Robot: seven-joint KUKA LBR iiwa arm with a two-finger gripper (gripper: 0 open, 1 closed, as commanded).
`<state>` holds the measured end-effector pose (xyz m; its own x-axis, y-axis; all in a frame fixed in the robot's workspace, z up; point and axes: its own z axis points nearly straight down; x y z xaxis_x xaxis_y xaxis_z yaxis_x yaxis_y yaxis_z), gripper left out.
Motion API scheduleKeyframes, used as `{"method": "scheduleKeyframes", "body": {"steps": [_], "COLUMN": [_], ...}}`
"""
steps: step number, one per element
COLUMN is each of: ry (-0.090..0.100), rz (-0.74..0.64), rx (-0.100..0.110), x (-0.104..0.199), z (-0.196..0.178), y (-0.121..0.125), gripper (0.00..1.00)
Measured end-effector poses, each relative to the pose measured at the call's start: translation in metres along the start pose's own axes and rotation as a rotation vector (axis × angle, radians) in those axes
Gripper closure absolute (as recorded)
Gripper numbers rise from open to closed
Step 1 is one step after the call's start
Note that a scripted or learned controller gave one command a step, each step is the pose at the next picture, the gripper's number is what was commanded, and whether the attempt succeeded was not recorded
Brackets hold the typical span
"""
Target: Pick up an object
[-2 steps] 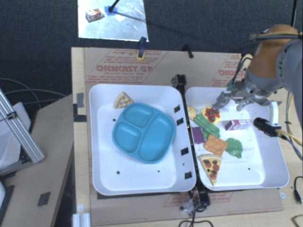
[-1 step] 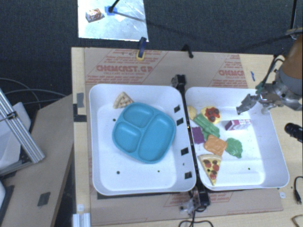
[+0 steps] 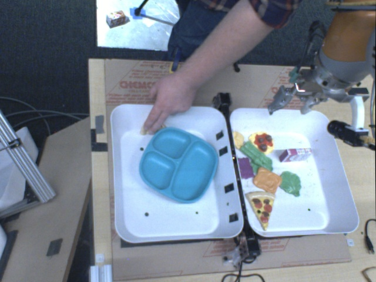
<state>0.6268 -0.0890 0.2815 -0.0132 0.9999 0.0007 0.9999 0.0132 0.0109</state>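
A: Above the right bin (image 3: 338,216), far edge, the gripper (image 3: 295,103) is hanging with fingers spread, gripping nothing.
B: Nearest, the carton (image 3: 295,154) is lying mid-bin; probably light, stiff; pinch its long sides.

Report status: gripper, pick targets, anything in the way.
Gripper above right bin's far edge, jaws open, nothing held. Toy food pile untouched in right bin. Person's hand in left bin beside blue plate.
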Motion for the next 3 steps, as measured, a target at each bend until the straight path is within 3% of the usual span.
{"method": "scheduleKeyframes", "body": {"steps": [1, 2, 3], "ry": [-0.001, 0.003, -0.004], "rz": [0.014, 0.015, 0.008], "rx": [0.015, 0.003, -0.001], "x": [-0.038, -0.029, 0.005], "z": [0.072, 0.199, 0.192], "y": [-0.007, -0.022, 0.002], "gripper": [0.00, 0.00, 0.00]}}
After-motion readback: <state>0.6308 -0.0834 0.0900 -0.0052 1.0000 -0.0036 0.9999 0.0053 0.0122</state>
